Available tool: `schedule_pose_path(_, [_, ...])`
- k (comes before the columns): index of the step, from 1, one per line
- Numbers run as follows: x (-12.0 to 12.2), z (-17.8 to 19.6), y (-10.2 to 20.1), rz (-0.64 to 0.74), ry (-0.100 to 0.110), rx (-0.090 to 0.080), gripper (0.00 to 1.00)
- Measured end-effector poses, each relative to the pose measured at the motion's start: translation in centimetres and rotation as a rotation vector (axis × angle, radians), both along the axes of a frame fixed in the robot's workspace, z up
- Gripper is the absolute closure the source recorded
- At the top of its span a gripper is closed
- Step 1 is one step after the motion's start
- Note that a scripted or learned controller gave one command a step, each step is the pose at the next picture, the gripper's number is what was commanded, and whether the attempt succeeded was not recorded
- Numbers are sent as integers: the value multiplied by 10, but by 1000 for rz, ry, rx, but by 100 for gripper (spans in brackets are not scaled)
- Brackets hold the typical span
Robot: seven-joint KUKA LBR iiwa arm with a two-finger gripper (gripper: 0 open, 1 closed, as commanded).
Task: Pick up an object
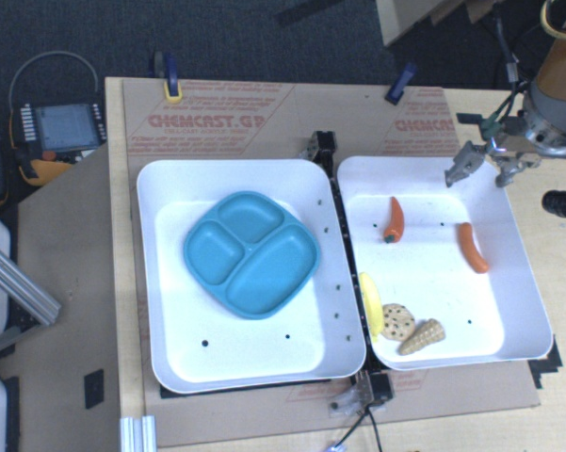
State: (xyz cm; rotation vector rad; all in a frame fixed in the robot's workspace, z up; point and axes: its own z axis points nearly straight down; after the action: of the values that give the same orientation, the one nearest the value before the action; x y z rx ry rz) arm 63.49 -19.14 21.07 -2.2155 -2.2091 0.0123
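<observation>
Handling: you are dealing with small toy foods that are probably light, stiff plastic, smooth enough to slip; the carrot (394,219) and the sausage (472,248) are lying apart from everything else, so I judge them the easiest picks.
Hold point: you would be closing across the narrow middle of either one, jaws square to its long axis.
Looks: the carrot is showing orange with a green tip, the sausage plain orange-red; a yellow banana (369,302), a speckled cookie (396,319) and a tan cone (422,335) are crowding together (harder to isolate).
Location: all five are sitting in the right bin (518,252), centre-right of the frame.
Gripper (481,166): hovering at the bin's upper right corner, fingers splayed apart, nothing between them.
</observation>
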Motion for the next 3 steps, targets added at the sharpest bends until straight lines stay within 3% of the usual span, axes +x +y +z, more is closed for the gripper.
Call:
schedule_pose_path(1, [3,8,0,3,-14,-3,0])
schedule_pose_path(3, [0,-110,5,3,-13,-3,0])
